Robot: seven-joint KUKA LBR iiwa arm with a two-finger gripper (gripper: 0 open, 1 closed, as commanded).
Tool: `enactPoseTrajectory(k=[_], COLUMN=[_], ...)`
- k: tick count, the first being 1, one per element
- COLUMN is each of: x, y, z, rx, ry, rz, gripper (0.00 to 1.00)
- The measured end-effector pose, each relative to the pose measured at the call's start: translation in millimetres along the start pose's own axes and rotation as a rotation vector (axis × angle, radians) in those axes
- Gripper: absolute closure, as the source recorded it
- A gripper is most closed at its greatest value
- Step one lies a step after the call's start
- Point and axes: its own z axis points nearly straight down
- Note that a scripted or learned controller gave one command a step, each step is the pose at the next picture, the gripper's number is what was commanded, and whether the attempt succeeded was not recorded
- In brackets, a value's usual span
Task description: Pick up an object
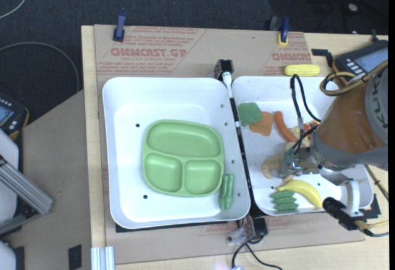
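Down in the right bin point(244, 87), a small tan thing point(270, 167) lies near the middle of the floor, and the fingers point(290, 163) are right beside it, on its right side. They look like they touch it, but I cannot tell if the tan thing sits between them. I cannot tell if the fingers are open or closed, because that spot is small, dark and blurry.

Just below the fingers lies a yellow banana point(303, 191), and next to it, toward the bin's front edge, is a green bumpy thing point(284, 201). Above the fingers are an orange piece point(263, 125), a thin orange-red stick like a carrot point(284, 126), and a green leafy toy point(250, 113) close to the bin's left wall. These are all apart from the fingers.

The big grey and orange arm point(352, 124) covers the right part of this bin, so what lies under it is hidden. Black cables point(299, 102) hang over the bin by the arm.

Left of the right bin is the left bin point(117, 139). A light green tray point(182, 156) with three parts lies in it, and a green pod point(226, 191) rests by the tray's lower right corner. Both bins sit on the desk point(154, 53), and a yellow thing point(302, 69) lies on the desk just behind the right bin.
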Motion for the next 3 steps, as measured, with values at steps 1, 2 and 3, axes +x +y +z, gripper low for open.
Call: enactPoseTrajectory(k=[1,2,3], x=[18.0,15.5,8.9], y=[0.4,0.2,0.1], z=[-0.2,-0.1,0.0], rx=[0.001,0.001,0.0], ry=[0.002,0.002,0.001], rz=[-0.002,-0.001,0.0], gripper=[1.0,1.0,1.0])
